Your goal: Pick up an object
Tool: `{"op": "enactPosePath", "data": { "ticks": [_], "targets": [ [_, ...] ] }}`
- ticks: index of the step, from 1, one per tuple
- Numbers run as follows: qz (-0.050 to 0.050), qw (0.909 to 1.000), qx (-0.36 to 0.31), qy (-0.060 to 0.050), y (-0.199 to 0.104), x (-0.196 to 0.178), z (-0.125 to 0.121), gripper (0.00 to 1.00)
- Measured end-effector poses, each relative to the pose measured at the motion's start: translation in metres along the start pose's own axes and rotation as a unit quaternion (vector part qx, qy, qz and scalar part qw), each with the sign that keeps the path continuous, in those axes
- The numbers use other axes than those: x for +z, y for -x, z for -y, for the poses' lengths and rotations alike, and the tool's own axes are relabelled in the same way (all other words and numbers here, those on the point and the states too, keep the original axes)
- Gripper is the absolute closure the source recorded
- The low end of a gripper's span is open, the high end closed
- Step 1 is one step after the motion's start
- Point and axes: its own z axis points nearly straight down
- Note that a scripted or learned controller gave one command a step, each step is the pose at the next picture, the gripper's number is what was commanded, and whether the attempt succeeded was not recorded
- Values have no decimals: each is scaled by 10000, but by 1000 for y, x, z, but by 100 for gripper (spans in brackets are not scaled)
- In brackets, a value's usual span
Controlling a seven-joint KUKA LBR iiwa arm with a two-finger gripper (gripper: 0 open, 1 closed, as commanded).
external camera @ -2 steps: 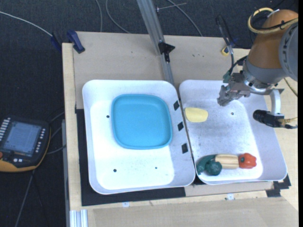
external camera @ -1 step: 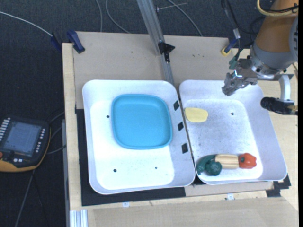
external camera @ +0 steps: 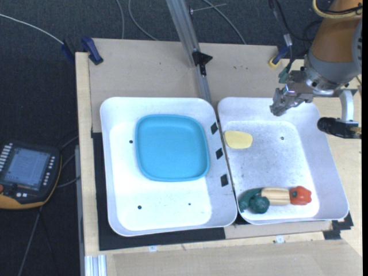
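The right bin (external camera: 287, 154) holds a pale yellow rounded piece (external camera: 238, 140) near its left wall. Along its front edge lie a dark green toy (external camera: 255, 202), a tan wooden piece (external camera: 276, 196) and a red tomato-like toy (external camera: 300, 195) in a row. My gripper (external camera: 281, 105) hangs over the bin's back right corner, well above and apart from all of them. Nothing shows between its fingers.
The left bin (external camera: 115, 154) carries a blue square plate (external camera: 172, 147). A metal pole (external camera: 184, 22) slants in from the top to between the bins. Blue clamps (external camera: 92, 50) sit at the bench's back corners. A handheld control pendant (external camera: 26, 171) lies on the floor at left.
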Motion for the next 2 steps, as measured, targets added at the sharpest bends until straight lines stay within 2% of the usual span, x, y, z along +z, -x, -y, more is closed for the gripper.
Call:
{"op": "enactPosePath", "data": {
  "ticks": [2],
  "targets": [
    [-7,10000,-22,3,-97,-16,-16,100]
  ]
}}
